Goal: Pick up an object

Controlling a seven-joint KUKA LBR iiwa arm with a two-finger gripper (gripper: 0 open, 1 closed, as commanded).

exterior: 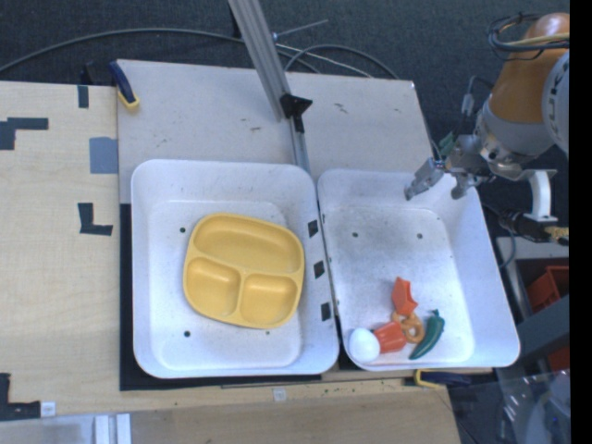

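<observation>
White plastic makes up both shallow bins on the bench, and nothing has been lifted out of either, so I judge the pick not yet begun in any real sense: the approach, the descent, the closing and the lift all remain.

The left bin point(148, 248) carries a yellow divided plate point(244, 270) lying flat near its middle, three compartments up. The right bin point(462, 248) holds every small candidate, all crowded into its near edge toward the near-left corner: an orange-red piece point(402, 295) standing a little farther in, an orange piece point(390, 336) below it, a green pepper-like item point(429, 334) just beside that on the side toward the arm, and a white egg-shaped object point(363, 344) touching the bin's wall nearest the divide between the bins. What lies between the orange and green pieces is too small to name.

The gripper point(435, 180) hangs over the far-right corner of the right bin, at its rim, well apart from the cluster. Its two fingers stand spread, with bare bin floor showing between them; they hold nothing and seem to touch nothing, though its height over the rim is hard to judge.
</observation>
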